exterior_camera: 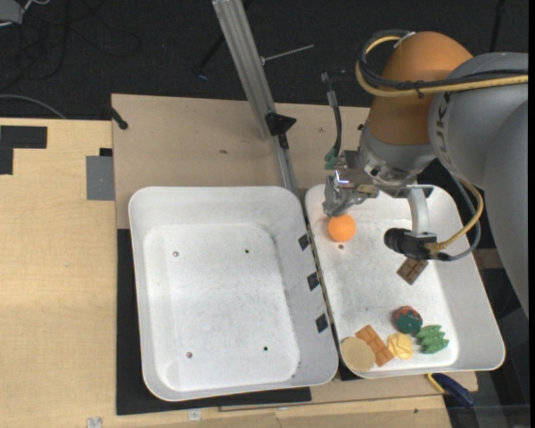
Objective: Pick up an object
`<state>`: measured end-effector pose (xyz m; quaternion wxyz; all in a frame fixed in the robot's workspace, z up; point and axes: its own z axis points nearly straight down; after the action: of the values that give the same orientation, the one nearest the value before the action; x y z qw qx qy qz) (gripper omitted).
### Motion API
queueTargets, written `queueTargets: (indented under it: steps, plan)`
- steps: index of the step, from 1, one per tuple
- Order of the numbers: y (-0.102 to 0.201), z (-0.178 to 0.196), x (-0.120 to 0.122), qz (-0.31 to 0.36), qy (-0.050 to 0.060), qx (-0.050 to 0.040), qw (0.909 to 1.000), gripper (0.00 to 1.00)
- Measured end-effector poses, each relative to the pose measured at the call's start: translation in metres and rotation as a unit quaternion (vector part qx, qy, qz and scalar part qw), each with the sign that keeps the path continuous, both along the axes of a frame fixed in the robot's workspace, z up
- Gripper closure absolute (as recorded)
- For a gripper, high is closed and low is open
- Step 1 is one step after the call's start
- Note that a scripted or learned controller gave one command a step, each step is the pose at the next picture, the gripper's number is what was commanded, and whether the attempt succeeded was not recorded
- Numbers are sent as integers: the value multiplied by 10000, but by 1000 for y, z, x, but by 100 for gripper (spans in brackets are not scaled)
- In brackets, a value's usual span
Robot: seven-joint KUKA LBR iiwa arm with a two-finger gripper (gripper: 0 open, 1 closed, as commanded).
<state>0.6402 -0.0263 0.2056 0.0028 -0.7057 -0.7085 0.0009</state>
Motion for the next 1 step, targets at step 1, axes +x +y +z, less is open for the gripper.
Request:
queueTargets:
  steps: [1]
  plan:
    - [49,-5,-11,-1,3,-3,10000,100]
